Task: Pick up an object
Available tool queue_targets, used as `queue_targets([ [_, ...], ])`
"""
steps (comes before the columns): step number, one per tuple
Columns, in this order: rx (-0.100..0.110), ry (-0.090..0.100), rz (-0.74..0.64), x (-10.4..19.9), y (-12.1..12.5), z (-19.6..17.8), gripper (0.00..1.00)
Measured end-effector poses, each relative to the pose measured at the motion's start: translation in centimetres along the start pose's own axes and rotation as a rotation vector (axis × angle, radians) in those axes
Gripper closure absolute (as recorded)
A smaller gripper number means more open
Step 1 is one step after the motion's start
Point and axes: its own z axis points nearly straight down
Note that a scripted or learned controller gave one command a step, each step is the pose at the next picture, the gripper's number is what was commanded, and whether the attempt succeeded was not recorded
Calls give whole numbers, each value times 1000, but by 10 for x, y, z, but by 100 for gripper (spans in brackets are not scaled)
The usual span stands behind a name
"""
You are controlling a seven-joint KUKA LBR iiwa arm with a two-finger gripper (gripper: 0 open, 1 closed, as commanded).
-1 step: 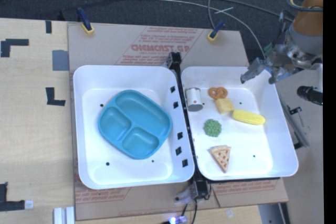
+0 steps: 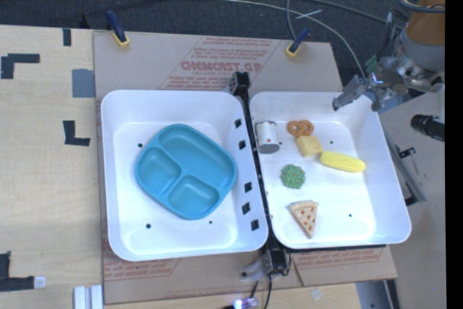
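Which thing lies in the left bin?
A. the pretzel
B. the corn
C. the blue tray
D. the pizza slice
C: the blue tray lies alone in the left bin, while the food items lie in the right bin.

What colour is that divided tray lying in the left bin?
The divided tray is light blue all over, with no pattern; the camera view above the bench shows it plainly.

Blue tray [image 2: 187,170], white bins [image 2: 116,155], yellow corn [image 2: 342,162], green broccoli [image 2: 292,176], orange pretzel [image 2: 299,128]; silver can [image 2: 267,136]
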Motion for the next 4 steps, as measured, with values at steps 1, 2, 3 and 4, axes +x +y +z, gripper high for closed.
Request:
queue_targets([
  [1, 5, 0, -1, 3, 2, 64, 0],
  [2, 5, 0, 1, 0, -9, 121, 0],
  [3, -11, -5, 1, -2, -5, 149, 0],
  [4, -14, -7, -1, -1, -4, 137, 100],
])
